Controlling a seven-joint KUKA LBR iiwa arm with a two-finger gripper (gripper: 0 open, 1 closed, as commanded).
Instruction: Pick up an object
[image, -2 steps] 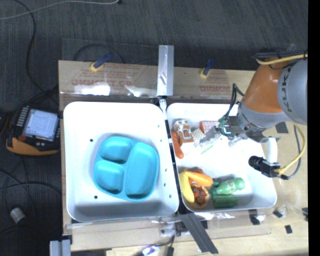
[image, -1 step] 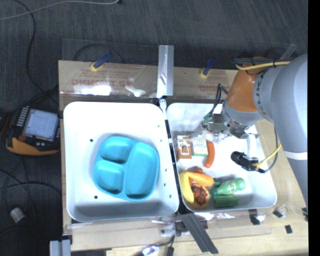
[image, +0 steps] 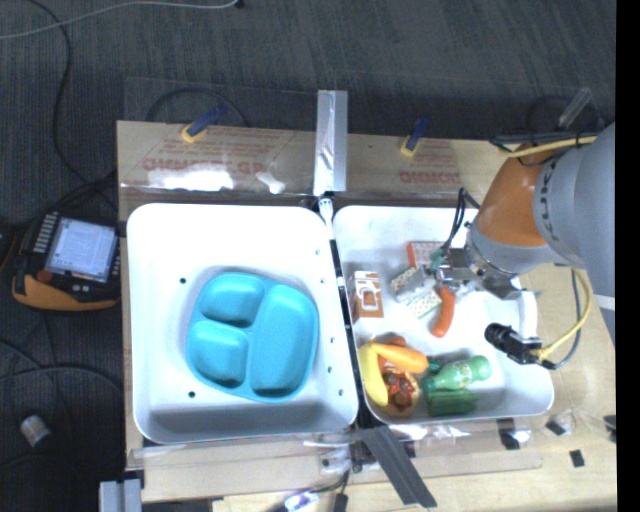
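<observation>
The pincer (image: 447, 272) is down inside the right bin (image: 375, 225), its tip right at the upper end of a small orange carrot (image: 441, 312) that lies tilted on the bin floor. Whether it is open or closed cannot be told from this angle, since the wrist hides that part. This looks like the approach or grasp step of picking something up, with the carrot the likely target.

Just to the left of the pincer lies a grey packet (image: 412, 281), and further left a small orange-and-white box (image: 368, 295). Below it sit a green bottle (image: 457, 376) and a heap of toy food (image: 390, 370).

The next move would call for closing squarely on the carrot without catching the packet, then a straight lift. The blue tray (image: 252, 332) in the left bin (image: 160, 230) sits well away to the left.
</observation>
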